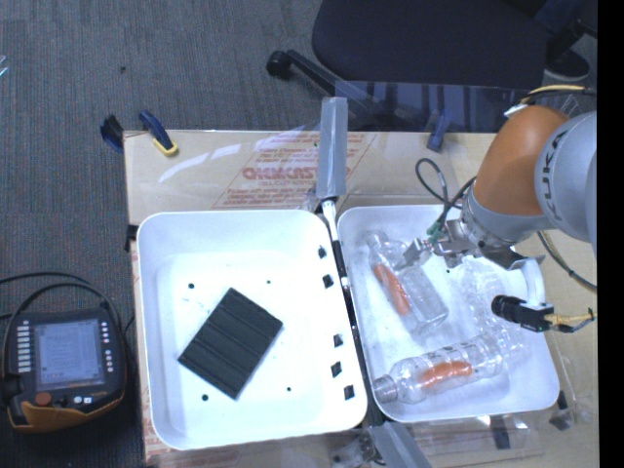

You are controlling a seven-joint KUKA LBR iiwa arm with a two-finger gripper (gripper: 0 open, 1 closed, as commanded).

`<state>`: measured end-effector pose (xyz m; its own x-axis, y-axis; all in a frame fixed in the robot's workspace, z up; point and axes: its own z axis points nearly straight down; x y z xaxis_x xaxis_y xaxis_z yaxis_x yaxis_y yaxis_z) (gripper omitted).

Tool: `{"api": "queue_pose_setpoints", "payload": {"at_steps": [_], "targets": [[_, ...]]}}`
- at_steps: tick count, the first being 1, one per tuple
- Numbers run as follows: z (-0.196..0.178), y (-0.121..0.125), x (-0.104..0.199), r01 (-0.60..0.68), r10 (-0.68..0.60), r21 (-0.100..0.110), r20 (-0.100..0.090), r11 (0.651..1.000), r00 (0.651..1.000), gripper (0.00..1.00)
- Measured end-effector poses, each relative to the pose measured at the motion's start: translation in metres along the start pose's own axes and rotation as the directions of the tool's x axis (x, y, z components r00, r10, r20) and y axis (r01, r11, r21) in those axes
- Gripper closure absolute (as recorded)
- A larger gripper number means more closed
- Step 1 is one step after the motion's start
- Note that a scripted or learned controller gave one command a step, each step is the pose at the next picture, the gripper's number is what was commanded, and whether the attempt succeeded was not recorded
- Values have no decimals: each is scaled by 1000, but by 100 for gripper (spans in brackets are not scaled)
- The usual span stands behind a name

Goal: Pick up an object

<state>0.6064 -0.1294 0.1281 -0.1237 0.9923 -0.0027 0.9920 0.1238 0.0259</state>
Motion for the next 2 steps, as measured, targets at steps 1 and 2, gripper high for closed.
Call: {"api": "queue_pose_setpoints", "payload": {"at_steps": [1, 2], "targets": [[-82, 13, 58, 57, -56, 30, -6, 998, 998, 0], [37, -11, 37, 171, -171, 30, -11, 985, 985, 0]]}}
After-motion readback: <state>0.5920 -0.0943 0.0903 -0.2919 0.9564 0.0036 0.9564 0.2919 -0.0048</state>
